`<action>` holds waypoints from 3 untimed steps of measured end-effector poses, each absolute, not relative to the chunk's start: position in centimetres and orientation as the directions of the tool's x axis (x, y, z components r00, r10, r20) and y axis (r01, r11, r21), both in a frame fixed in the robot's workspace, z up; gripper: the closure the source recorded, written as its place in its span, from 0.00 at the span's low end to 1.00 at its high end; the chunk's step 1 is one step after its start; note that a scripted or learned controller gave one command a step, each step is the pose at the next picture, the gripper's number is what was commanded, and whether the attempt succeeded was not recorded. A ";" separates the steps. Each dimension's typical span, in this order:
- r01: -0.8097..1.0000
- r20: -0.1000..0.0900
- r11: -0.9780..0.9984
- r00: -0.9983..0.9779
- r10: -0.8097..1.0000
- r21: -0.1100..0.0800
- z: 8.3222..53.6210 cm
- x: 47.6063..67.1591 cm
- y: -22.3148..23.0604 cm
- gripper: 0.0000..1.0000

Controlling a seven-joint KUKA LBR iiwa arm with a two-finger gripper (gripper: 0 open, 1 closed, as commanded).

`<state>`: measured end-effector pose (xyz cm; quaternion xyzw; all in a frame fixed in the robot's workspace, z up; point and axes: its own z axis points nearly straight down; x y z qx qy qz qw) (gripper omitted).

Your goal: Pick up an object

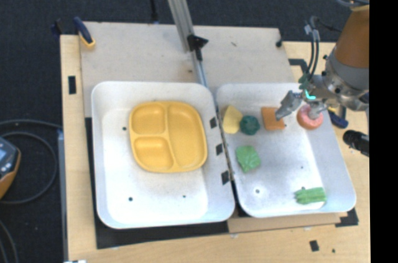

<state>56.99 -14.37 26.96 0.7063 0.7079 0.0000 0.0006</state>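
Scanning left to right: left bin (112,206) holds one yellow divided plate (168,135), three compartments, nothing in them. Right bin (283,206) holds the loose pieces: yellow lump (232,119) and dark green round piece (250,125) just beside each other near the divider, light green crumpled piece (248,158) at 6 o'clock from them, orange block (272,119) further right, pink round piece (310,118) at the bin's right rim, green flat piece (310,195) at 5 o'clock in the bin.

Claw (301,106) hangs between orange block and pink piece; the block lies at 8 o'clock from it, the pink piece at 4 o'clock. Fingers look spread, one toward each, nothing seen pinched between them. Likely target: one of these two, both near.
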 end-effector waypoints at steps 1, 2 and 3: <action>1.000 -0.001 0.002 -0.002 1.000 0.001 27.0 57.0 -14.4 0.00; 1.000 -0.001 0.000 0.000 1.000 -0.004 20.7 57.3 -14.7 0.00; 1.000 0.000 0.000 0.000 1.000 -0.004 14.9 56.4 -14.9 0.00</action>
